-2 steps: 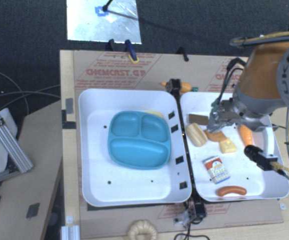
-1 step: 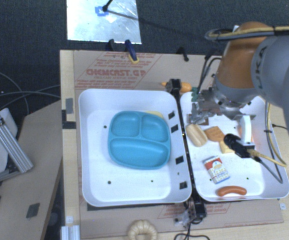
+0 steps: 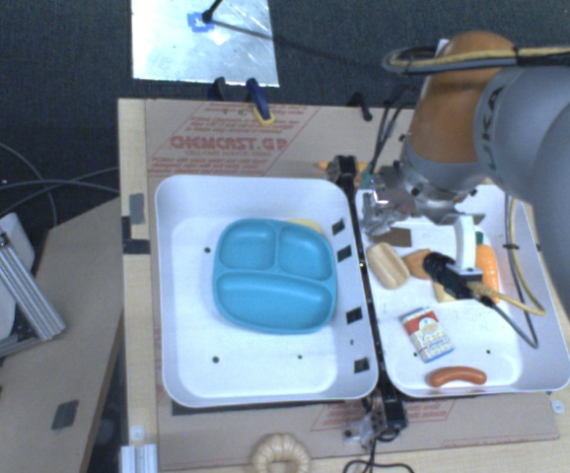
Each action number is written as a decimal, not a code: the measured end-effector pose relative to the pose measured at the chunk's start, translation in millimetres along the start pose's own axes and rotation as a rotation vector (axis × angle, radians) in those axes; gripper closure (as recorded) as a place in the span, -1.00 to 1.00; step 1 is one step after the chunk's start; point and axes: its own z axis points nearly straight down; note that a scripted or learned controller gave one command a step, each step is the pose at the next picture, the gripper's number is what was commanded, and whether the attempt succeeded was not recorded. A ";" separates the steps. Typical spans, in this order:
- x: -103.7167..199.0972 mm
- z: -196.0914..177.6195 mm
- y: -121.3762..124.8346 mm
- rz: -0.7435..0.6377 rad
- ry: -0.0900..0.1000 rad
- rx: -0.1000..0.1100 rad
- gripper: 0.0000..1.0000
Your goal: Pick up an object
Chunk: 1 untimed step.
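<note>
Several items crowded just below gripper [image 3: 382,213]; bread roll [image 3: 388,265] nearest. Finger state impossible to tell. Could clip bin wall [image 3: 357,254] and miss

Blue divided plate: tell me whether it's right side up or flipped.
Right side up: the blue divided plate shows its three hollow compartments facing up in the left bin.

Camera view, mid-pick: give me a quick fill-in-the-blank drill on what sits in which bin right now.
1. The blue divided tray lies in the ____ bin.
2. The sausage lies near the right bin's ____ edge.
3. The small carton is red and ____.
4. The arm's wrist band is ____.

Missing: left; front; white; orange
</note>
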 end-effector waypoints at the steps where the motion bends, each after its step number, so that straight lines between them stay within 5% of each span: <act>1: 10.4 -11.6 -1.1 0.001 0.000 0.000 1.00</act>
